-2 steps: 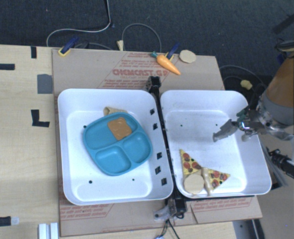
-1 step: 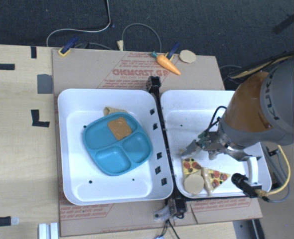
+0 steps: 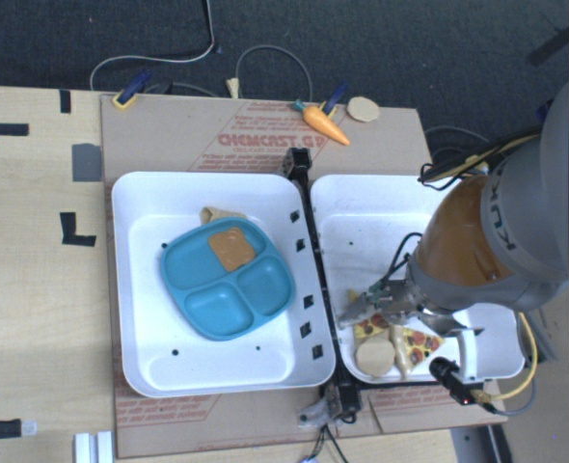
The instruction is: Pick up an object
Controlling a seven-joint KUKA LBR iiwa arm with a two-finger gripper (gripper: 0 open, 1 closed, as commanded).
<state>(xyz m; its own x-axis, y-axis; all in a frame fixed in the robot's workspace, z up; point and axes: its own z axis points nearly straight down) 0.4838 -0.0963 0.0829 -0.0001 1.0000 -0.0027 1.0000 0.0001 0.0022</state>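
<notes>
My gripper (image 3: 371, 305) hangs low over the front left part of the right bin (image 3: 362, 210), reaching in from the right under the grey and orange arm (image 3: 477, 249). Just below it lie a pizza slice toy (image 3: 416, 345), a round tan cookie-like piece (image 3: 374, 358) and a small yellow-red piece (image 3: 366, 329). The gripper is right above these, and part of the pile is hidden by the wrist. No object is visibly lifted.
The left bin (image 3: 135, 258) holds a blue divided plate (image 3: 229, 283) with a brown toast piece (image 3: 231, 249) on it. A toy carrot (image 3: 325, 124) and a tan disc (image 3: 364, 110) lie on the cardboard behind the bins. Cables trail near the right bin's front edge.
</notes>
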